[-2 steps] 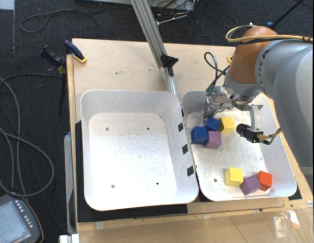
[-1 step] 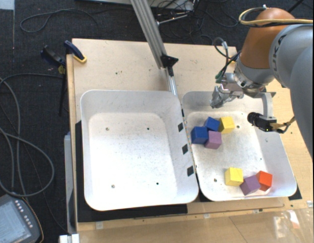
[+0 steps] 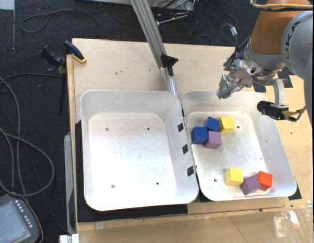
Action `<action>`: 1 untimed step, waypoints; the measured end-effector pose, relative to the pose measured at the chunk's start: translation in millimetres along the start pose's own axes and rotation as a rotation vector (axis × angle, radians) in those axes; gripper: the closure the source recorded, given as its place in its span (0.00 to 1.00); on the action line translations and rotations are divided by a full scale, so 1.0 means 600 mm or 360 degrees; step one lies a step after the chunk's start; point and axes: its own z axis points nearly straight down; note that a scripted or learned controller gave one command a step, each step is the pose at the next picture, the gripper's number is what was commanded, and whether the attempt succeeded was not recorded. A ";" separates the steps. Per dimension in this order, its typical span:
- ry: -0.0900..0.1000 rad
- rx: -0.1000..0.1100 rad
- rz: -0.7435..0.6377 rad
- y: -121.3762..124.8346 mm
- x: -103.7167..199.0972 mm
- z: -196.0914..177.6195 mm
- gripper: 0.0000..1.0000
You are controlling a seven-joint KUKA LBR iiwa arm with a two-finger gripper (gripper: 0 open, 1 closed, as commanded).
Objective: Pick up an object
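The right bin [image 3: 270,151] holds several small blocks. Near its far side sit two blue blocks [image 3: 200,134] [image 3: 213,123], a purple block [image 3: 214,139] and a yellow block [image 3: 227,124], clustered together. Toward the near right corner lie another yellow block [image 3: 234,176], a purple block [image 3: 250,184] and an orange block [image 3: 265,179]. My gripper [image 3: 226,90] hangs above the far rim of the right bin, up and to the right of the cluster, apart from every block. Nothing shows between its fingers.
The left bin [image 3: 91,135] lies beside the right one, with black clips along the shared edge. A slanted metal pole [image 3: 149,27] runs from the top down to the bins' junction. Cables lie on the floor to the left, and a clamp [image 3: 75,52] sits at the bench's far left corner.
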 end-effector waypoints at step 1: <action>0.0004 0.0009 -0.0010 0.011 0.102 0.004 1.00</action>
